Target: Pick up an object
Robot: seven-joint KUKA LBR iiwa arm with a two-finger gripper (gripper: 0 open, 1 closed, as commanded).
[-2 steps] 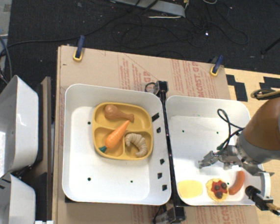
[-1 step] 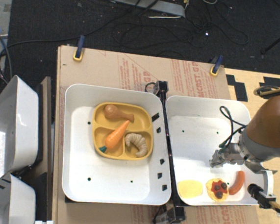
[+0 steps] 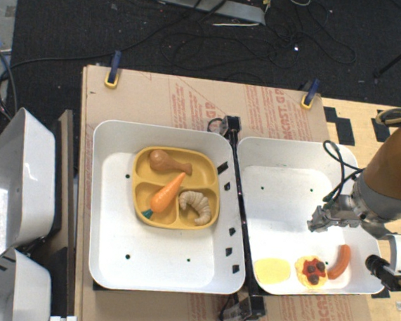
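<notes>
Resting on a cardboard-topped table (image 3: 192, 99) over cabled dark floor (image 3: 73, 17), two white bins (image 3: 107, 253); the pincer (image 3: 319, 223) hangs in the right one, opening impossible to tell.

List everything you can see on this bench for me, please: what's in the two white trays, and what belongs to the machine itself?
bins: two, white, side by side on the bench
divided plate: one, yellow, left bin
drumstick: one, brown, plate's top compartment
carrot: one, orange, across the plate's middle
shrimp: one, pale cream, plate's lower right compartment
flat disc: one, yellow, right bin, front
small tart: one, red and yellow, beside the disc
sausage: one, orange-red, right of the tart
clamps: two, yellow and blue, board's back edge
arm: one, grey and orange, from the right
claw: one, grey, above the right bin
</notes>
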